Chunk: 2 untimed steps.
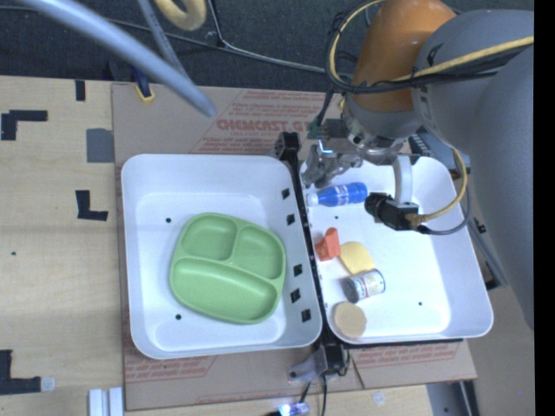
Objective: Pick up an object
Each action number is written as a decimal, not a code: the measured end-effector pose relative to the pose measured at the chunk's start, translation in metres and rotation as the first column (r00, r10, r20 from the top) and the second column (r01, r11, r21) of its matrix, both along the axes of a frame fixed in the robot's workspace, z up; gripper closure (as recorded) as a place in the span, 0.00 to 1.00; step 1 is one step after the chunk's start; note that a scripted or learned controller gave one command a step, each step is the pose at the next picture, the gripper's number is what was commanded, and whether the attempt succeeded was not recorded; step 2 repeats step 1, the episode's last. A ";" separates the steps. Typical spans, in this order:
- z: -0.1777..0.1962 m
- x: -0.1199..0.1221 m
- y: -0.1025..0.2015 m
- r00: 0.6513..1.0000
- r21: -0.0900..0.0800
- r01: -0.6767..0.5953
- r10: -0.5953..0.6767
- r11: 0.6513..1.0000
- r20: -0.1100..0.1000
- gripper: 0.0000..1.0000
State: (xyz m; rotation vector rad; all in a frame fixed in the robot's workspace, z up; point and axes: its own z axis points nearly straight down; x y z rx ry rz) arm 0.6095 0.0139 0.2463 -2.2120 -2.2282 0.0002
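My gripper (323,165) hangs over the far left corner of the right bin (451,315), just above and left of a small blue bottle (342,195) lying on its side. Nearer the front lie an orange piece (327,245), a pale yellow block (355,255), a small metal can (365,285) and a tan round disc (350,320). The grey arm with its orange band (395,50) reaches in from the upper right. Nothing shows between the gripper's tips.
The left bin (143,189) holds a green divided plate (228,267). A black divider (299,232) runs between the bins. A dark cable and connector (395,211) hang over the right bin. A grey pole (113,37) crosses the top left.
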 end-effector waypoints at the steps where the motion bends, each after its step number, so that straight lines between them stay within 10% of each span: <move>1: -0.001 0.024 0.052 1.000 0.000 0.001 -0.001 1.000 0.001 1.00; 2: -0.001 0.024 0.052 1.000 0.000 0.001 -0.001 1.000 0.001 1.00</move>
